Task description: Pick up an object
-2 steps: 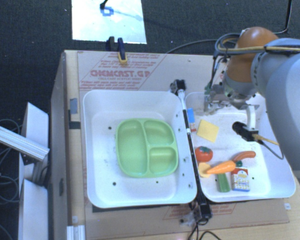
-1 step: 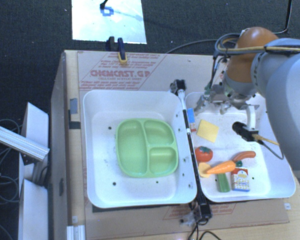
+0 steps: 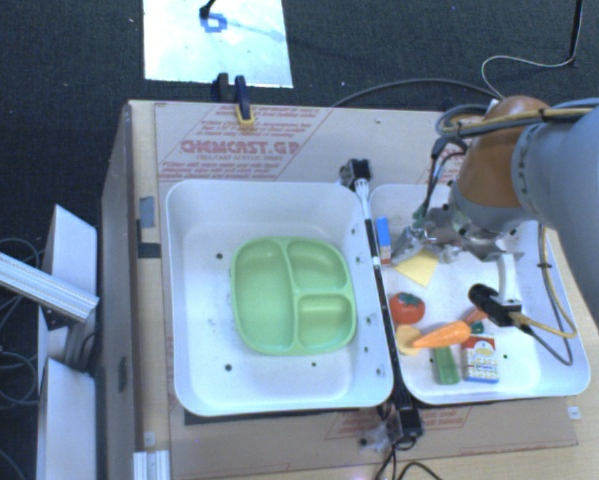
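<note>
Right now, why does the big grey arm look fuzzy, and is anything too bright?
Camera view: the grey arm sits nearest the lens and looks soft, while the green tray and the carrot look sharper; the pale sheet on the floor is washed out by bright light.

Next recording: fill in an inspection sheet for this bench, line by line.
Surface: bench bearing left bin and right bin side by side.
Job's things: in the right bin, yellow wedge, tomato, carrot, green stick, small box, blue-and-white tube.
Clutter: green divided plate in the left bin.
Grippers: pincer low over the right bin, beside the yellow wedge; nothing visibly held.
Cables: thin cable looping on the floor behind the bench.
Surroundings: dark carpet, pale sheet on it, white boxes at left.
</note>
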